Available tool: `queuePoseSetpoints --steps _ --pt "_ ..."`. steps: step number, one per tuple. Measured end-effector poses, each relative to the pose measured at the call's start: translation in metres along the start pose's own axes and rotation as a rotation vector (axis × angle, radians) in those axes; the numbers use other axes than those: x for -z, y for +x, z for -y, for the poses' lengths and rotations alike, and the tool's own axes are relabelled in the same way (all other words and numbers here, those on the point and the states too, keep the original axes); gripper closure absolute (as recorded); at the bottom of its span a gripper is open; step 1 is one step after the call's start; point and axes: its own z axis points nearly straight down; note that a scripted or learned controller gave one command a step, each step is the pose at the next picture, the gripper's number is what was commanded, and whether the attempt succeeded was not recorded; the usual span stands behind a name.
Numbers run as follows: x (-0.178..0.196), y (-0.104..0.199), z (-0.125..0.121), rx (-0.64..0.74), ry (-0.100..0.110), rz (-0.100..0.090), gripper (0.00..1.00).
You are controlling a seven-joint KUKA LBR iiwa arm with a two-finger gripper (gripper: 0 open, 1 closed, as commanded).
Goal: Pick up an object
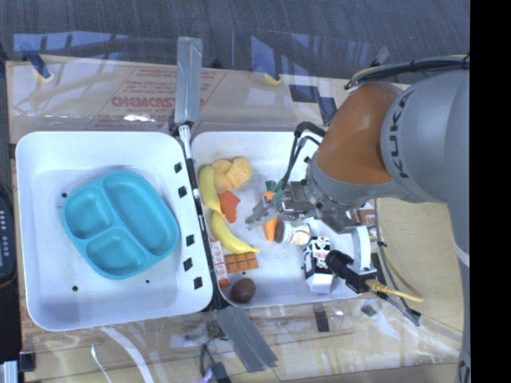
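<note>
Orange carrot point(272, 229) lies just below the hand point(267, 208)

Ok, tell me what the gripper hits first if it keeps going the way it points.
Probably the orange carrot-like piece just below the gripper, then the right bin's floor; height is hard to judge from this slant.

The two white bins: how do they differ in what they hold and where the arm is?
The left bin holds one blue divided plate; the right bin holds many small items, including bananas and a dark round fruit. The arm's gripper is over the right bin, not the left bin. Both are shallow, white and side by side.
</note>
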Motion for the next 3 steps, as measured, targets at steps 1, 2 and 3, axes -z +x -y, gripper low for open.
queuePoseSetpoints --steps 1,2,3 --pt "-0.108 -0.07 -0.053 0.331 -0.006 0.004 0.0" --pt "-0.098 -0.069 -0.053 0.336 -0.005 0.003 1.0" --pt "0.003 0.032 -0.067 0.181 -0.01 0.0 1.0"
